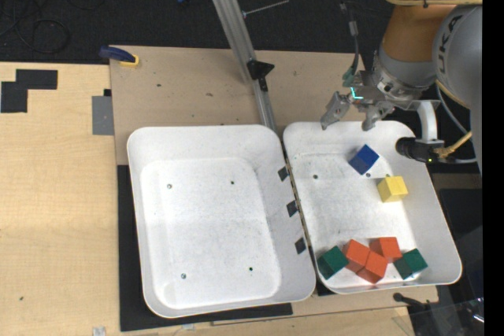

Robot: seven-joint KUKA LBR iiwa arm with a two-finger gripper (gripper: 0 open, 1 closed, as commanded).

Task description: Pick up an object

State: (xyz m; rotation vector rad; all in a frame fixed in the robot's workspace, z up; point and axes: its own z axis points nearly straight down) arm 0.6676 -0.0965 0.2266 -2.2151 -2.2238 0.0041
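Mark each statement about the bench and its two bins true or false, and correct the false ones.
1. The blue cube lies in the right bin. True.
2. The gripper holds the yellow cube. False: the yellow cube lies on the bin floor, apart from the gripper.
3. Two green cubes flank the orange cubes. True.
4. The orange cubes sit in the left bin. False: they sit at the right bin's near edge.

Even overhead light, soft shadows, mild glare on white bins (206,139).
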